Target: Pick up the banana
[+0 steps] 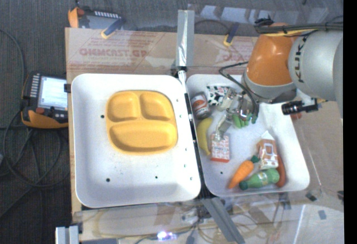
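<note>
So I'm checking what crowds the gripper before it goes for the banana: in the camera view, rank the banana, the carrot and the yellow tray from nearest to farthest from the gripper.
1. The banana, just left of and below the gripper, by the right bin's left wall.
2. The carrot, lower in the same bin.
3. The yellow tray, over in the left bin.

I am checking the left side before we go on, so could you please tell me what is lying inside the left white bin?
Inside the left shallow white bin lies one yellow plastic tray with three compartments. The bin floor beneath that tray is covered, so it cannot be seen.
</note>
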### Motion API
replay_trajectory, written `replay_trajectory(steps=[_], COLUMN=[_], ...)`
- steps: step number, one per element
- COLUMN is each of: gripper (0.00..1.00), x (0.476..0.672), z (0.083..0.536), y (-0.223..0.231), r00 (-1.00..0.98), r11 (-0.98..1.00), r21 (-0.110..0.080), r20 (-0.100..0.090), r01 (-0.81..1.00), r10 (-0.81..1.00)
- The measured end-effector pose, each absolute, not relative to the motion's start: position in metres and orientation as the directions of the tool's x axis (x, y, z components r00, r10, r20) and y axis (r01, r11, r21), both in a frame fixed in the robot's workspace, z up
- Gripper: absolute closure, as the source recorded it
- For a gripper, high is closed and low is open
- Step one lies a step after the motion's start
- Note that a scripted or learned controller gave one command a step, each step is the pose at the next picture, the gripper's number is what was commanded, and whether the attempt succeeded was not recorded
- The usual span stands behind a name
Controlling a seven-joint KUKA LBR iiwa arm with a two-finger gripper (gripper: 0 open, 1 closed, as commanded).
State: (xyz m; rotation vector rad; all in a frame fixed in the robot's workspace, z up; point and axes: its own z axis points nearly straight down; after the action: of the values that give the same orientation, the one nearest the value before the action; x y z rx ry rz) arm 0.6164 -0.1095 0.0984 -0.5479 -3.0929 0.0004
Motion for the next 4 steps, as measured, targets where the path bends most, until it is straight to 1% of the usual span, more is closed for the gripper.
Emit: replay_trajectory(steps=[1, 2, 3, 4], gripper=[0.00, 0.00, 0.00, 1.00], x=[0.642, 0.640, 0.648, 0.653], z=[0.098, 0.097, 0.096, 0.107], y=[-0.144, -0.114, -0.118, -0.110], r00=[-0.962, -1.000, -0.921, -0.920], r11=[0.963, 1.000, 0.921, 0.920], r21=[-0.002, -0.023, -0.018, -0.016], r20=[0.042, 0.006, 0.011, -0.016], r01=[0.270, 0.018, -0.390, -0.391], r10=[0.270, 0.019, -0.390, -0.391])
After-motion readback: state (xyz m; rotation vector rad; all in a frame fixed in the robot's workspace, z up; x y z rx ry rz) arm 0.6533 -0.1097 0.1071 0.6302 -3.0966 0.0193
